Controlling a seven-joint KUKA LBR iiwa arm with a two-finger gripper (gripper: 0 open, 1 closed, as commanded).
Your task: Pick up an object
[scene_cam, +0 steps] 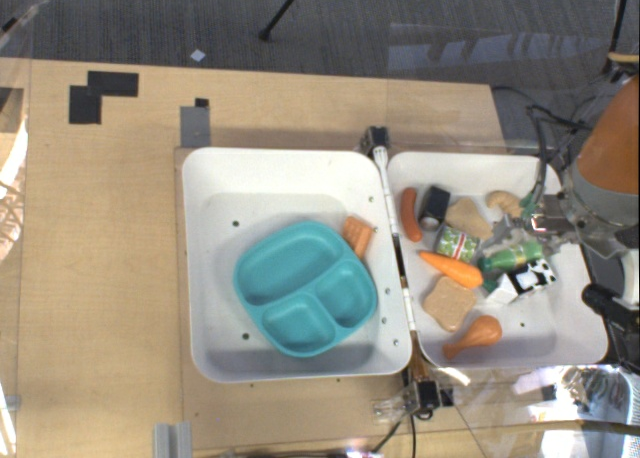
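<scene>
The right bin holds several toy foods: a red sausage, a black block, a tan bread piece, a green-and-red carton, a carrot, a bread slice, an orange pear-like piece, a green item and a black-and-white block. My gripper reaches in from the right, low over the green item and the black-and-white block at the bin's right side. The wrist hides what lies directly under it.
The left bin bears a teal divided plate and an orange wedge by its right wall. A beige piece lies at the right bin's back. Cables run behind the arm's orange band.
</scene>
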